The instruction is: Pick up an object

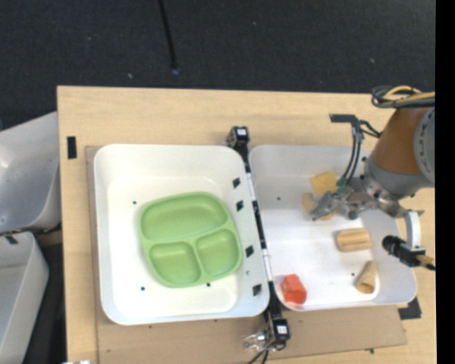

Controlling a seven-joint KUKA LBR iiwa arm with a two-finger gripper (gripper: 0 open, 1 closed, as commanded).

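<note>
Arm low over the right bin, gripper among the small pieces at its far side.

The bench (pixel 212 120) carries two white bins: the left bin (pixel 114 173) holds a green divided tray (pixel 189 237), and the right bin (pixel 288 165) holds the loose candidates. The arm (pixel 402 146) reaches in from the right, and its gripper (pixel 330 205) sits just beside a yellow piece (pixel 324 180) and a small tan piece (pixel 309 202); whether it is spread or closed I cannot tell, and nothing is visibly pinched. Nearer the camera lie a tan cylinder (pixel 353 240), a tan cone (pixel 366 277) and an orange-red block (pixel 292 289) by the divider. The risk, as I judge it: the yellow and tan pieces sit so close together that a closing grip may nudge one aside or catch only an edge, so the lift comes up with nothing.
</note>
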